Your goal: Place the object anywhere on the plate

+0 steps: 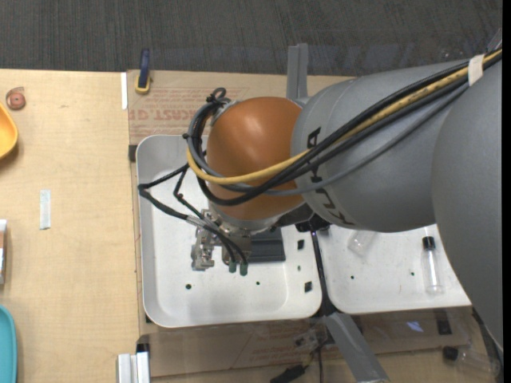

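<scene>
The grey arm with its orange band (251, 162) reaches in from the right and hangs over the left white bin (164, 298). My gripper (237, 266) points down over the middle of that bin's floor, close to the surface. A small metallic piece (203, 254) sits just left of the gripper; I cannot tell whether it is a loose object or part of the tool. The arm hides much of the left bin's back half.
The right bin (383, 294) holds a clear vial (431, 265) and a small clear bit (357, 246). On the wooden bench to the left lie an orange item (5, 134), a white strip (45, 210) and a teal edge (5, 345).
</scene>
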Controlling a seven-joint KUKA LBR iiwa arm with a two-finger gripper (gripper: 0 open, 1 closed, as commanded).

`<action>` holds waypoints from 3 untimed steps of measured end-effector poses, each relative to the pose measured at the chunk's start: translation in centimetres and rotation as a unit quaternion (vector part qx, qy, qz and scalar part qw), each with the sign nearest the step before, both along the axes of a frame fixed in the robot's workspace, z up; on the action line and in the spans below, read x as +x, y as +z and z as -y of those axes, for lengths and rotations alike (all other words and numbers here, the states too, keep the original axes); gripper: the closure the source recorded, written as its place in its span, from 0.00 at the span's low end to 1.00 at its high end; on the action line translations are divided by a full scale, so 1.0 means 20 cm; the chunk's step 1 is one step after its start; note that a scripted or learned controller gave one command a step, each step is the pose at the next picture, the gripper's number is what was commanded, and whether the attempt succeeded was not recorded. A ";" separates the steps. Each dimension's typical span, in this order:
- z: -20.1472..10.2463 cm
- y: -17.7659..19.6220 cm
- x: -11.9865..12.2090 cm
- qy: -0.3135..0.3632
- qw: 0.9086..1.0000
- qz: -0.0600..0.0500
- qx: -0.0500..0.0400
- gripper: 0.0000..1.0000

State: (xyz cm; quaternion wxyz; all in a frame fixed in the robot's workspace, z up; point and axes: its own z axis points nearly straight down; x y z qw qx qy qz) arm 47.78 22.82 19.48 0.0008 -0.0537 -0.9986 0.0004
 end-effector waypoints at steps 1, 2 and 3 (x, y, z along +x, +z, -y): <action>0.00 0.00 0.00 0.000 1.000 0.000 0.000 0.00; 0.00 -0.14 0.42 -0.173 0.985 0.001 0.000 0.00; 0.01 -0.10 0.42 -0.175 0.985 0.002 0.000 1.00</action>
